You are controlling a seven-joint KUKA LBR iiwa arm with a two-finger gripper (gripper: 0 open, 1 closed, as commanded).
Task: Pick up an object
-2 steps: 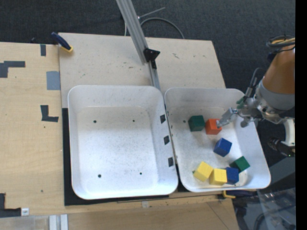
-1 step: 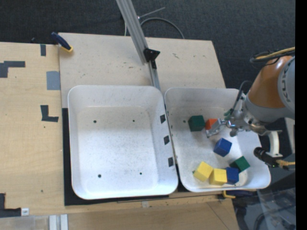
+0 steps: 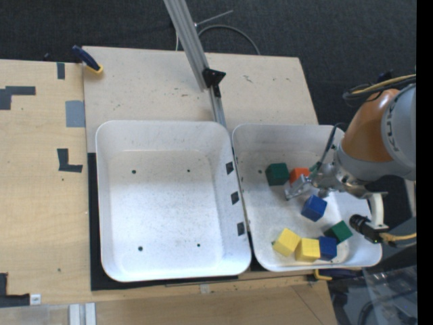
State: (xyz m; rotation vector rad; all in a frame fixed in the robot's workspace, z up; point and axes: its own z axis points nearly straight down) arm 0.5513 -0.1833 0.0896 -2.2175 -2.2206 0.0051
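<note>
The right bin (image 3: 270,141) holds several small blocks. A dark green cube (image 3: 277,174) lies near its middle, with an orange block (image 3: 298,175) just right of it. My gripper (image 3: 302,185) reaches in from the right, low over the bin floor, its fingertips beside the orange block and above a blue cube (image 3: 314,208). Whether anything sits between the fingers is not visible. Near the front rim lie two yellow cubes (image 3: 287,241) (image 3: 309,248), a blue block (image 3: 327,247) and a green block (image 3: 339,231).
The left bin (image 3: 108,147) stands beside the right one, sharing a raised rim. A grey metal pole (image 3: 189,36) slants down from the top to the bins' junction. A blue and yellow tool (image 3: 87,59) lies on the bench at the upper left.
</note>
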